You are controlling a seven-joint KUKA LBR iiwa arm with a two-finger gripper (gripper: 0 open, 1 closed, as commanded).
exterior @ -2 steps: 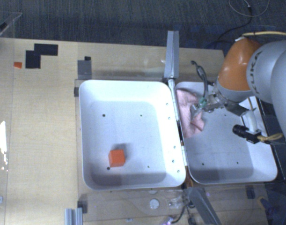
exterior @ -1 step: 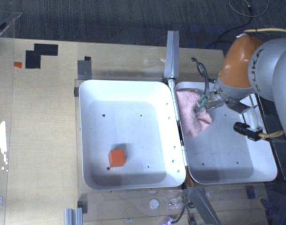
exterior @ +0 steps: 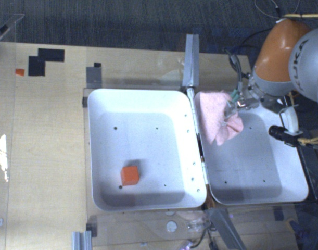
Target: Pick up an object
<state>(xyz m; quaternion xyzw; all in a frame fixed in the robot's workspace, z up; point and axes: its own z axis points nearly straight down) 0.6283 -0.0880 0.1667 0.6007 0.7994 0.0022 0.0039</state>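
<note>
Pink cloth [exterior: 217,120] draped at upper left of right bin [exterior: 263,186], pinched between fingers of gripper [exterior: 236,106]. Grasp judged made; lift clear of bin not yet confirmed.

Even, fairly bright light falls from above on my worktop [exterior: 44,139], and both white bins come close to washing out. The left bin [exterior: 104,100] carries a soft grey shadow along its near wall. A small glare streak sits at the far left edge. Everything looks slightly soft, with coarse grain on the dark floor [exterior: 122,9]
</note>
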